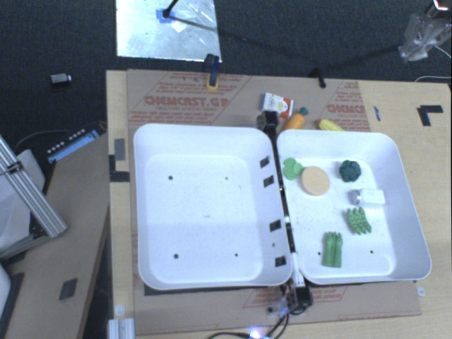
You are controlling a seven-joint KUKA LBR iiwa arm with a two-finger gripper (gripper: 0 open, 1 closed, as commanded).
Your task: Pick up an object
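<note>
Gripper (pixel 424 37) sits at the 1 o'clock corner of the camera view, high off the bench and well apart from both bins; blurred, so cannot tell its state, and nothing visibly held.

All candidate objects are in the right bin (pixel 406 189). Tan disc (pixel 316 181) near bin centre-top, light green piece (pixel 292 168) just beside it at its 10 o'clock. Dark green broccoli-like piece (pixel 349 170) at the disc's 3 o'clock. Small white block (pixel 369 197) below that, bumpy green piece (pixel 358 220) at the block's 7 o'clock, long green piece (pixel 332 249) at 6 o'clock in the bin. Left bin (pixel 145 189) holds no objects.

Pick not begun yet, by my read.

Risks: the disc lies flat and low, so the tool may skid over it. The disc and light green piece sit close, so a descent there could nudge one or catch both. White block against white floor looks easy to mislocate. Loose items beyond the bins at 12 o'clock are not targets.
</note>
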